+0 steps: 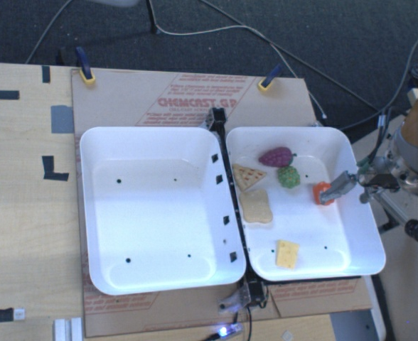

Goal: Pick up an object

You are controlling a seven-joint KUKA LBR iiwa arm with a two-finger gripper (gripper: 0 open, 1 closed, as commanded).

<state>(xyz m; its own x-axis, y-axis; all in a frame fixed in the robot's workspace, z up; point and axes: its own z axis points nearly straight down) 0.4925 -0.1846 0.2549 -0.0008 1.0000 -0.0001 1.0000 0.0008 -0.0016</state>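
Six small items lie in the right white plastic bin [362,258], and we judge the pick only begun. Our grey two-finger gripper [335,188] reaches over the right rim, its tip touching or just over a small orange-red block [322,192] near that wall; we cannot tell whether the fingers are spread or closed, nor whether the block sits between them, so we count nothing as held. The block appears to rest on the bin floor, so gripping and lifting remain. Near it to the left sit a green round leafy piece [288,177] and a dark purple grape-like cluster [276,156]. A tan waffle-patterned triangle [247,176] and a pale bread slice [256,207] lie close to the centre divider, and a yellow cheese wedge [287,253] lies near the front wall. Bare floor surrounds the block toward the front; the right wall crowds it. The left white bin [95,212] offers open room.
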